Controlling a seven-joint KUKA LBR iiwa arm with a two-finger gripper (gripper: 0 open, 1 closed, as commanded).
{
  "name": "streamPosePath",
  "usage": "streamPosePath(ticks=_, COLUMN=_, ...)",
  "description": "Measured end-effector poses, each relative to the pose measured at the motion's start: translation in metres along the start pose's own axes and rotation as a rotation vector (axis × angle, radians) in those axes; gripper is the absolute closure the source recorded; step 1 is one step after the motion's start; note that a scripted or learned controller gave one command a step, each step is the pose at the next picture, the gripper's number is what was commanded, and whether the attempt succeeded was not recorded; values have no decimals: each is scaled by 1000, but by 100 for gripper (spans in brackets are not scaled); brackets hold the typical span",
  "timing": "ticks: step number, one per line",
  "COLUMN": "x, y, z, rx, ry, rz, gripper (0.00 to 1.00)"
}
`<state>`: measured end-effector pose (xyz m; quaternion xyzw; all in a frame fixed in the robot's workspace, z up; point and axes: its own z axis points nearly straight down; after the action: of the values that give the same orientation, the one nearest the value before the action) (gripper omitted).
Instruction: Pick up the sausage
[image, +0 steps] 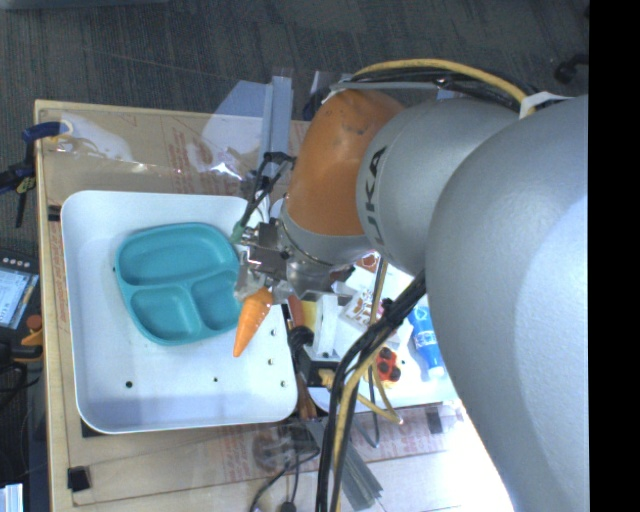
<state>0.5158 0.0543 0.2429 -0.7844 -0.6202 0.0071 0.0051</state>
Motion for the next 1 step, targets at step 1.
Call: streamPosePath(ticks=1, x=-89, y=29, z=-145, rx=-16, ry=4, rz=-171, gripper=100)
